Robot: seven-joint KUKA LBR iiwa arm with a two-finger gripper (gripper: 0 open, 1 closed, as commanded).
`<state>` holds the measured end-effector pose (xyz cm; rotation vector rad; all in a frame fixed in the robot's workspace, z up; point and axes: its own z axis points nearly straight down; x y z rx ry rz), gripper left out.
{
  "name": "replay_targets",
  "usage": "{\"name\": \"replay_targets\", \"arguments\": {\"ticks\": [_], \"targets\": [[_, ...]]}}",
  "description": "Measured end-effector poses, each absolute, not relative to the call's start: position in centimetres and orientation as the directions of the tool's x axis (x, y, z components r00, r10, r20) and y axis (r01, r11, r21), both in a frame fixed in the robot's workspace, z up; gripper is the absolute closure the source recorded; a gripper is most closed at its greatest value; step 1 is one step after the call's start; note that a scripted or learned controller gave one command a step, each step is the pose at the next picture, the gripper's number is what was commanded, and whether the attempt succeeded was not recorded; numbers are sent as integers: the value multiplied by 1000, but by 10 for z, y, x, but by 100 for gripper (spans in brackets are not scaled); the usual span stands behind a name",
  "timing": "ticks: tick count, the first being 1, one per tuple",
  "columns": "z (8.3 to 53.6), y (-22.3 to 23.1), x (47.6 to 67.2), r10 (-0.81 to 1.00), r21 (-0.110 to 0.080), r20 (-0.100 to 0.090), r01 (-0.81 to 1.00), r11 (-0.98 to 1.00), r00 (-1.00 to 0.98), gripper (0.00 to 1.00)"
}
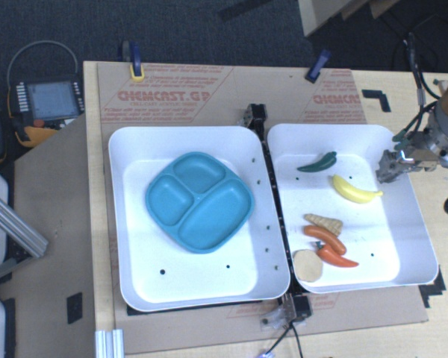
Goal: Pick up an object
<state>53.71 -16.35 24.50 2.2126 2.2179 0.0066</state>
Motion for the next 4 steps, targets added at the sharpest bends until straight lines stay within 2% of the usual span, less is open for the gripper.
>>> {"name": "replay_targets", "arguments": {"ticks": [3, 4], "targets": [[259, 7, 531, 1000, -2, 3, 1000, 7, -7, 100], [241, 60, 532, 1000, -5, 2, 1000, 6, -6, 100]]}}
